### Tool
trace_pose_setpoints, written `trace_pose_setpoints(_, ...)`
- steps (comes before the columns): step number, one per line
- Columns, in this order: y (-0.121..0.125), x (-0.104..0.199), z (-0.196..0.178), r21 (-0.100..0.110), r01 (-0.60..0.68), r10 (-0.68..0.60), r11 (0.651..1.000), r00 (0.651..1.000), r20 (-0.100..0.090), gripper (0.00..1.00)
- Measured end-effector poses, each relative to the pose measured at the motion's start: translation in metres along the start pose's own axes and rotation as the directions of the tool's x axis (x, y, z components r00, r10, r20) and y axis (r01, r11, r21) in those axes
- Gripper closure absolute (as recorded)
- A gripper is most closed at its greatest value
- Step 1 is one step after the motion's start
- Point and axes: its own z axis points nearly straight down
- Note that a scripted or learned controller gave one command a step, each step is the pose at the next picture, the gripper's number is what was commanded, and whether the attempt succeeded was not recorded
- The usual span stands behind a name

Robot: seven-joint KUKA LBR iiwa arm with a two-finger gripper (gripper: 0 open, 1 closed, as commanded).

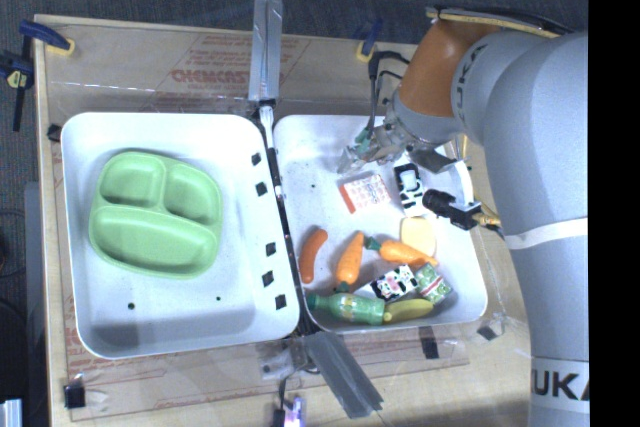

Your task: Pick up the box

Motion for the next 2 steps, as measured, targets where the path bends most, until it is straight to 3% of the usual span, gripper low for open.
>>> trace_pose_setpoints(1,0.0,0.0,0.0,0.0,0.0,0.0,1.0,1.0,0.0,0.0)
trace_pose_setpoints(2,0.016,-0.01,0.015,0.01,-0.045,0.045,0.999,0.999,-0.006,0.0)
